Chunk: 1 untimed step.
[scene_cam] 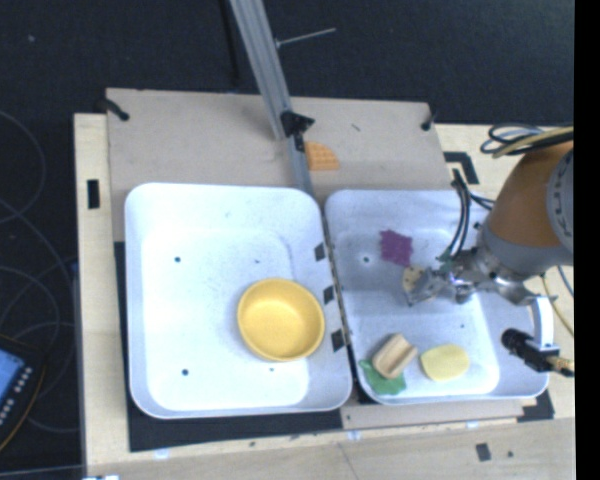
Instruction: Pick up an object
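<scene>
Arm over the right bin, nothing lifted that I can see.

In the left bin [160, 268] I see a yellow bowl [280, 319] near its right wall. In the right bin [360, 218] lie a purple piece [396, 246] toward the back, and along the front a tan block [392, 353] resting on a green scrap [384, 380], with a yellow lump [445, 362] just beside. The gripper [417, 284] hangs low mid-bin, between the purple piece and the lump; I cannot tell whether it is parted or what it touches.
</scene>
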### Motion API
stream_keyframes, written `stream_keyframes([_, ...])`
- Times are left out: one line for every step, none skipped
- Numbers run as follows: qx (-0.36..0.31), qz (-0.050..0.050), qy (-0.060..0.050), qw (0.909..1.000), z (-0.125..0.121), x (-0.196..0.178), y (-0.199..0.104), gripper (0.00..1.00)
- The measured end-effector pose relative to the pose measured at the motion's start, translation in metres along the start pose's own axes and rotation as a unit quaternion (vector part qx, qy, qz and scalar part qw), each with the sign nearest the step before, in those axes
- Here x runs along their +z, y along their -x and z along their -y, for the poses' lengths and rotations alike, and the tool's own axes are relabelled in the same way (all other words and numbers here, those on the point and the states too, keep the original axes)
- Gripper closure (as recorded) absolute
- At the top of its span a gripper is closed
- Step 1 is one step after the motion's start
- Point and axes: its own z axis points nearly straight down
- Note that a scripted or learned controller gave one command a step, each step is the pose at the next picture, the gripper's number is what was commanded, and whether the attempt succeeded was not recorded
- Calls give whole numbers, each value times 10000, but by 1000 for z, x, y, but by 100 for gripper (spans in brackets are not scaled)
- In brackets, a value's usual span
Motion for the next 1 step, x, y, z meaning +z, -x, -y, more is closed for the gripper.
stream_keyframes([14, 6, 41, 10000, -2, -14, 1, 100])
